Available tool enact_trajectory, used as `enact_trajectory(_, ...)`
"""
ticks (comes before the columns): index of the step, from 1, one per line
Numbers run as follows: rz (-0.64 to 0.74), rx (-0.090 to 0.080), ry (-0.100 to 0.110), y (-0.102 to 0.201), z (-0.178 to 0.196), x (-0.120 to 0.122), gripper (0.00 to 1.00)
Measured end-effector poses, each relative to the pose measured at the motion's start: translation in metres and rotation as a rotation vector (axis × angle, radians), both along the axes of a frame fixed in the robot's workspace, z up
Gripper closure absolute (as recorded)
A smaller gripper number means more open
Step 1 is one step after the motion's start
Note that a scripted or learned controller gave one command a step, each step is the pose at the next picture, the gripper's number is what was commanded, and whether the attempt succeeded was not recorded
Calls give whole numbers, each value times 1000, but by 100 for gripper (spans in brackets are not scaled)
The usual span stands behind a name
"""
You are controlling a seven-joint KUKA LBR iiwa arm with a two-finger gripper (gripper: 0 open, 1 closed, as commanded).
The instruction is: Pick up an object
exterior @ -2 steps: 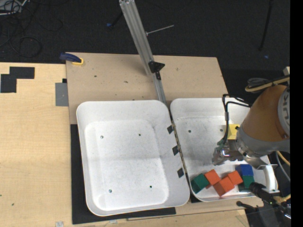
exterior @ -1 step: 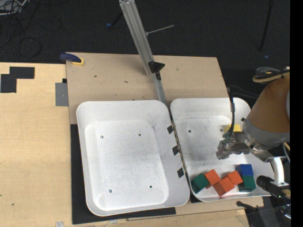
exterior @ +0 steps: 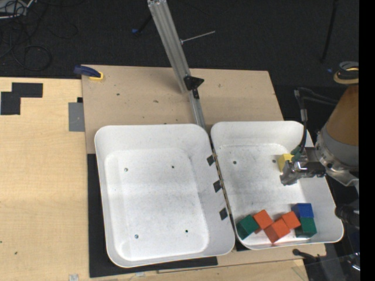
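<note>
My gripper (exterior: 290, 173) hangs low over the right part of the right bin (exterior: 252, 139), reaching in from the right. A small yellow block (exterior: 285, 157) lies right at its upper left side, touching or nearly touching the metal tip; whether it is gripped cannot be made out. A cluster of blocks sits in the bin's near right corner: a green block (exterior: 248, 225), an orange block (exterior: 263, 218), two more orange blocks (exterior: 280, 228), a blue block (exterior: 304, 210) and a dark green block (exterior: 306, 228).
The left bin (exterior: 117, 151) stands beside the right one, with black clips (exterior: 217, 186) along the shared rim. A slanted metal rail (exterior: 173, 43) rises behind the bins. The grey and orange arm (exterior: 345, 127) fills the right side.
</note>
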State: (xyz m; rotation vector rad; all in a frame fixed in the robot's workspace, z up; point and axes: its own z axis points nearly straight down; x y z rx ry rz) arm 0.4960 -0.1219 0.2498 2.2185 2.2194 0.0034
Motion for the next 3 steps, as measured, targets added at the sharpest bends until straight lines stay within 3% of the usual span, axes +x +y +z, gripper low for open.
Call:
enact_trajectory(1,4,2,6,56,-4,11,100)
enact_trajectory(3,2,3,11,144,-20,6,100)
